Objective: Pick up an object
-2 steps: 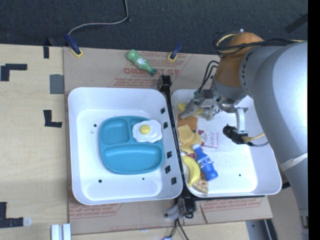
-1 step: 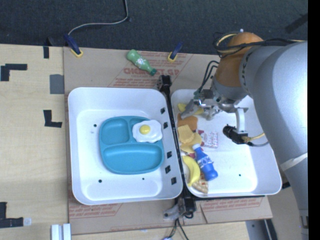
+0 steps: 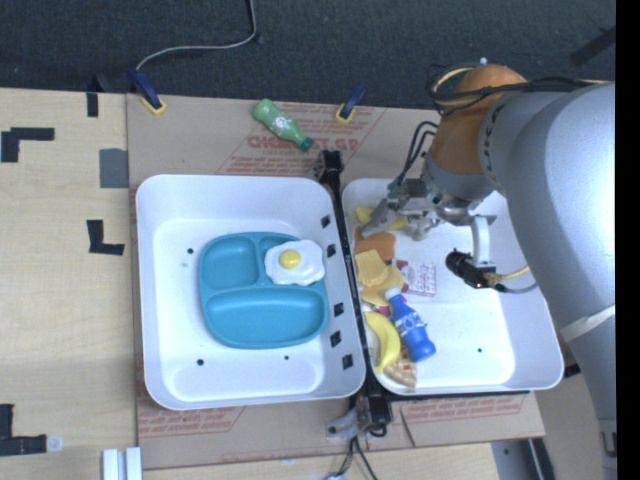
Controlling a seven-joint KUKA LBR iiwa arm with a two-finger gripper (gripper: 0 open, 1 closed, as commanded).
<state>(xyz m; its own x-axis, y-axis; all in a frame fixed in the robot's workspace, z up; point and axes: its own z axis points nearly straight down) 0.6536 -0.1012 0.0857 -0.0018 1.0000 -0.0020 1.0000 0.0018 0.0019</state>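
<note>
We take the right white bin (image 3: 500,353) as reference. Along its left wall lie a yellow plastic banana (image 3: 381,336) and blue bottle (image 3: 410,328). Further back, the gripper (image 3: 400,213) partly hides jumbled items; its grip is indiscernible.

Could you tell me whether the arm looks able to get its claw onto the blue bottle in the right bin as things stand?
Probably yes. The blue bottle lies on top of the pile in the right bin, with nothing over it. The claw hangs at the same bin's far end, with open space between them.
</note>
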